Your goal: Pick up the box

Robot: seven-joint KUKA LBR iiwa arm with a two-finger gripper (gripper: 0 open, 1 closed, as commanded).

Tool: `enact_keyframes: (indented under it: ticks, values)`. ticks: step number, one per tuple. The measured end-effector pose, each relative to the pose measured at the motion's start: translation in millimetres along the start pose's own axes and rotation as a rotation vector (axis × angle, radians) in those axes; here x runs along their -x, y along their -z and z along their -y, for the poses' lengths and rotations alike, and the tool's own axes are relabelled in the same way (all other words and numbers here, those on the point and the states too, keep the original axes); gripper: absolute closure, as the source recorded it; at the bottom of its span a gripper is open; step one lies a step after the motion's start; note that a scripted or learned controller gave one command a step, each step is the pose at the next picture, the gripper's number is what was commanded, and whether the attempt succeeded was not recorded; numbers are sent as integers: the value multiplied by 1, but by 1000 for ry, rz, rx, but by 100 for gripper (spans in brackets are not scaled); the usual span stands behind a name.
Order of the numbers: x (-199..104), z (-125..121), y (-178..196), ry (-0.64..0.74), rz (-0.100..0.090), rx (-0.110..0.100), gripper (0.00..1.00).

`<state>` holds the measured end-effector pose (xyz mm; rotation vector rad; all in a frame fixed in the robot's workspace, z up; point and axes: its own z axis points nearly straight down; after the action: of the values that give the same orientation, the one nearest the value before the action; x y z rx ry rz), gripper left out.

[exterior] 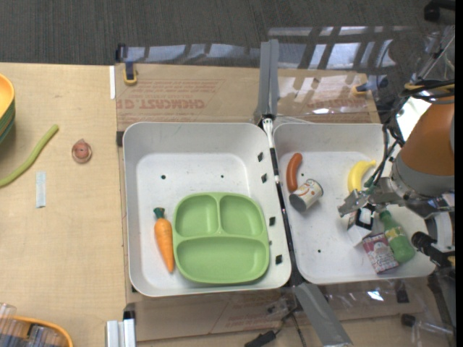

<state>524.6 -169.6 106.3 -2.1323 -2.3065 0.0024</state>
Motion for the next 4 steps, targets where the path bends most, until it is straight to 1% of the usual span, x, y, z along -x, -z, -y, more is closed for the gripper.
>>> enact_keyframes:
  ticks: [1, 2, 3, 4]
  values:
    - [-32, 44, 11, -65, -1, -2, 0]
    - [10, 46, 2, 58, -18, -2, 0]
    - [11, 47, -14, 157, -4, 3, 0]
    - [11, 47, -6, 155, -4, 2, 100]
